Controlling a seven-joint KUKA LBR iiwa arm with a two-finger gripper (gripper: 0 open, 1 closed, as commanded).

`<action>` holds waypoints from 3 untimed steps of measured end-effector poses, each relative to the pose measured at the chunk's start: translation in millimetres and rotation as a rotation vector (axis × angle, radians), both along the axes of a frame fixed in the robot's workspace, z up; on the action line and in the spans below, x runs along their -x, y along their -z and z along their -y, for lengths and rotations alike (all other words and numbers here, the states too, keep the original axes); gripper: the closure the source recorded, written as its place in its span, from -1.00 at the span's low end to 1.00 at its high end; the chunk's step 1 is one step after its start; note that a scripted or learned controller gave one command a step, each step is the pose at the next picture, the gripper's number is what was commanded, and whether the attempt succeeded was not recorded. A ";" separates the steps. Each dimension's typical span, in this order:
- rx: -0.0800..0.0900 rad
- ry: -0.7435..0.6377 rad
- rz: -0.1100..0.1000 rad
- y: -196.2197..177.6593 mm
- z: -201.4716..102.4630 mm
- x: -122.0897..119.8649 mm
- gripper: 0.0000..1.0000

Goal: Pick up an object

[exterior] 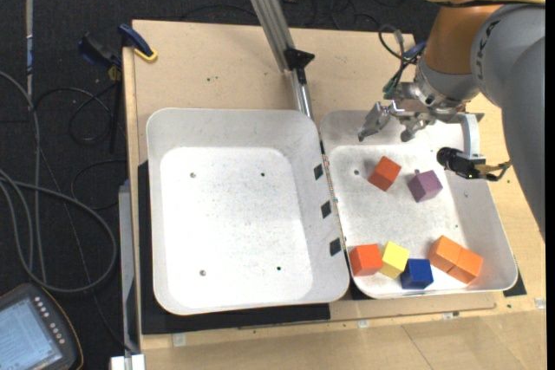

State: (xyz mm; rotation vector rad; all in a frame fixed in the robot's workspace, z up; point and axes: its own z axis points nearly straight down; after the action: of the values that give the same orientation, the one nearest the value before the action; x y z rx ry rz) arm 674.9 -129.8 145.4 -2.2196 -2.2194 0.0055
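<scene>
My gripper hangs over the far edge of the right bin, its two fingers spread apart with nothing between them. Below it in the bin lie an orange block and a purple block. Along the bin's near side sit an orange-red block, a yellow block, a blue block and a larger orange block.
The left bin lies beside the right one. A slanted metal pole crosses from the top toward the gap between the bins. The arm's orange band and grey body fill the upper right. Clamps sit at the bench's far left corner.
</scene>
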 end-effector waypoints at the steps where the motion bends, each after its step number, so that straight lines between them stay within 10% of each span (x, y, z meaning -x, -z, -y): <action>1: 0.000 -0.001 -0.001 53.7 -0.9 1.1 -1.00; 2: 0.001 -0.001 0.007 39.0 -0.8 -1.2 1.00; 3: 0.002 0.001 0.012 -14.1 9.3 -2.7 1.00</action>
State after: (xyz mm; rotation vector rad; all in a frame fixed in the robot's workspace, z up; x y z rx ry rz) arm 677.7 -139.1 159.4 -2.2272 -2.2252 -0.0059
